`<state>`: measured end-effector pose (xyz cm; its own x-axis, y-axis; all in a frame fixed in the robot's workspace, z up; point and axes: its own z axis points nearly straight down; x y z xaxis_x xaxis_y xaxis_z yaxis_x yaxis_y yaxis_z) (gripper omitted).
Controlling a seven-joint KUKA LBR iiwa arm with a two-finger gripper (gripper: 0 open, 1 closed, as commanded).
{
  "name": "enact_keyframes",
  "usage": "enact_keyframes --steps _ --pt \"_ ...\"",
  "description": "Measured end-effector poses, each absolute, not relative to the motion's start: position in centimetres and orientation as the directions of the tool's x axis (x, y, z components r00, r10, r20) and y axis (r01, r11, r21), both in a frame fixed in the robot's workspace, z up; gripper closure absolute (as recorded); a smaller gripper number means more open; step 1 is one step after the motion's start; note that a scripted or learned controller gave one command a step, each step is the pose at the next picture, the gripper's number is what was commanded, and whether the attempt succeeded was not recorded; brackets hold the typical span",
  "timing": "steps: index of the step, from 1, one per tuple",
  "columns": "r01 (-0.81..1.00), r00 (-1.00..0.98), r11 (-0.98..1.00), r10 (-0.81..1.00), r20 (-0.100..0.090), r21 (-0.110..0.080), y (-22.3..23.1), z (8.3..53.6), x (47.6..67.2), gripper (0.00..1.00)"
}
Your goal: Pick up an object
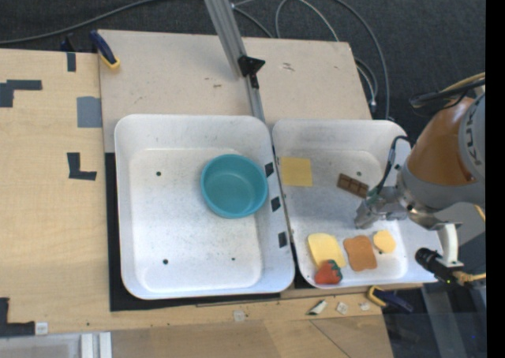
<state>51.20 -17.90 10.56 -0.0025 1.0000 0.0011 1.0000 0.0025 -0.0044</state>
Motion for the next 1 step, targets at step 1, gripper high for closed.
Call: enact_keyframes --steps 1 --pt "1.0 -0.001 0.001 1.0 -0.001 0.002 -18.06 14.76 51.33 1.0"
